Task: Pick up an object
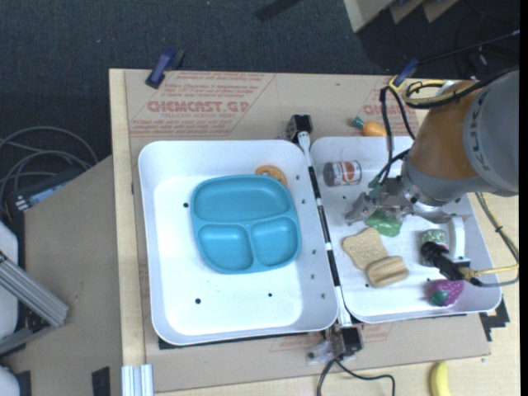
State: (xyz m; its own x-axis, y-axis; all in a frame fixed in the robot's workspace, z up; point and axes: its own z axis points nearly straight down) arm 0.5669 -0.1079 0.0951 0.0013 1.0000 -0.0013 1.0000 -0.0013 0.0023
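Here, the gripper (pixel 381 207) is seen low in the right bin (pixel 487 299), over a green object (pixel 384 223); its grip cannot be told. Open floor is left around the blue tray (pixel 245 222) in the left bin (pixel 157 221).

Grey arm (pixel 499 134) with orange band, black and yellow cables.

Board (pixel 206 106) — red print, "CHEMCAST GP"

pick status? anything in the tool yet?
Done: the arm has reached into the right bin, tool low over the green item. In hand: nothing visibly gripped. Left: grasp and lift; the bread slice, can and purple item lie untouched.
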